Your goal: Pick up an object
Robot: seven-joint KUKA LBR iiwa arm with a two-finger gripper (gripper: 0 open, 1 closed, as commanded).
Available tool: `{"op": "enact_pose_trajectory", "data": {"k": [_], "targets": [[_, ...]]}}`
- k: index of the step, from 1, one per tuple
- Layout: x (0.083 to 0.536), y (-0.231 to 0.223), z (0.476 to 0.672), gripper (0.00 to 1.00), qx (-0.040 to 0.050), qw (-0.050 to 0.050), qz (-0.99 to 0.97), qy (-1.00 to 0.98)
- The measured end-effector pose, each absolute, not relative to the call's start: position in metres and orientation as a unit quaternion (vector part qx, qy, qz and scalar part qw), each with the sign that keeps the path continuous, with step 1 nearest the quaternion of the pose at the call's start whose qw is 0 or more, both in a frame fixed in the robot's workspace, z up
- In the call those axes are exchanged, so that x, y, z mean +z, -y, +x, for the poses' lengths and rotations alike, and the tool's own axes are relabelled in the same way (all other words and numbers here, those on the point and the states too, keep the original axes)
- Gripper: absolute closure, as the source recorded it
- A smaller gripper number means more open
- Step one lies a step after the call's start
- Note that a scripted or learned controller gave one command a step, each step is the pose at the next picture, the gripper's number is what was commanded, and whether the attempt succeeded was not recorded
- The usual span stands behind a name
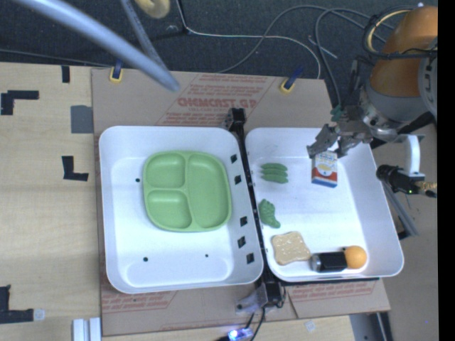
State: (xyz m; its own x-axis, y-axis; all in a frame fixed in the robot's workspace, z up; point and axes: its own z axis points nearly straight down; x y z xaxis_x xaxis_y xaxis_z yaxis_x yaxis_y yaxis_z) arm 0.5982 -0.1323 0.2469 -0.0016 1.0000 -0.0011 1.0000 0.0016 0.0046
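Observation:
My gripper [329, 144] hangs over the far part of the right bin [370, 212], reaching in from the right. Just below it, touching or nearly touching, a small white carton [325, 170] with red and blue print stands on the bin floor. Also in this bin are a green pea pod [274, 172], a small green leafy piece [269, 213], a slice of toast [290, 247], and a black object [327, 261] beside an orange ball [355, 257] at the front edge.
The left bin [121, 212] holds a green divided plate [188, 190]. A black divider [244, 190] runs between the bins. Cables lie on the dark surface behind the bench. A grey pole [92, 30] crosses the upper left.

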Motion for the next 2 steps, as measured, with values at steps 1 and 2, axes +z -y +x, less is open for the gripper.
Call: {"op": "enact_pose_trajectory", "data": {"k": [1,2], "targets": [[0.251,0.089,0.577,1.0,0.0001,-0.001,0.706,-0.709],[0.234,0.043,0.557,1.0,-0.0009,-0.002,0.706,-0.709]]}}
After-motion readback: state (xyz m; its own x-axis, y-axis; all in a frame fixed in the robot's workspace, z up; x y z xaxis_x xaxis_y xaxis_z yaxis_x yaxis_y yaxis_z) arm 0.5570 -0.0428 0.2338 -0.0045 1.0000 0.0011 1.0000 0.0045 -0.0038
